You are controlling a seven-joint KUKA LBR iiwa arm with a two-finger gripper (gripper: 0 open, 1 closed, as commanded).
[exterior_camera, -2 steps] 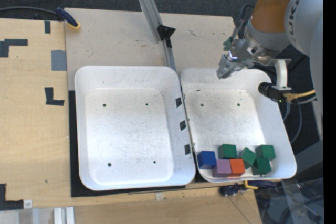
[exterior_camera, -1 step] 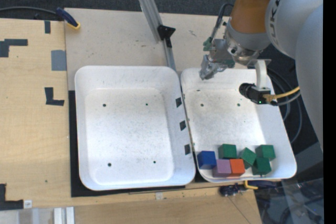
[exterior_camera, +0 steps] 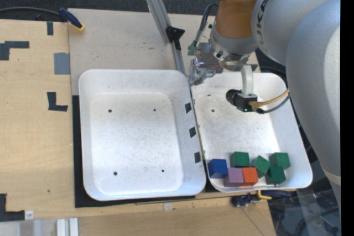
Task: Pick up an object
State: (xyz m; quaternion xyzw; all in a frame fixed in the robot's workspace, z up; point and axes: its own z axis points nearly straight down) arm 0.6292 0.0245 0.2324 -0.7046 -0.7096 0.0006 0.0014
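Probably the blue block (exterior_camera: 218, 167), at the right bin's (exterior_camera: 221, 124) front edge, is light and stiff; take its flat sides. Whether the jaws, at the bin's far end, are open, I cannot tell.

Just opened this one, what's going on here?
The grey arm reaches in over the right bin, its pincer at the far corner beside the left bin. A blue block, a purple block, an orange block and four green blocks sit bunched at the right bin's near edge, well apart from the pincer. None is picked up yet.
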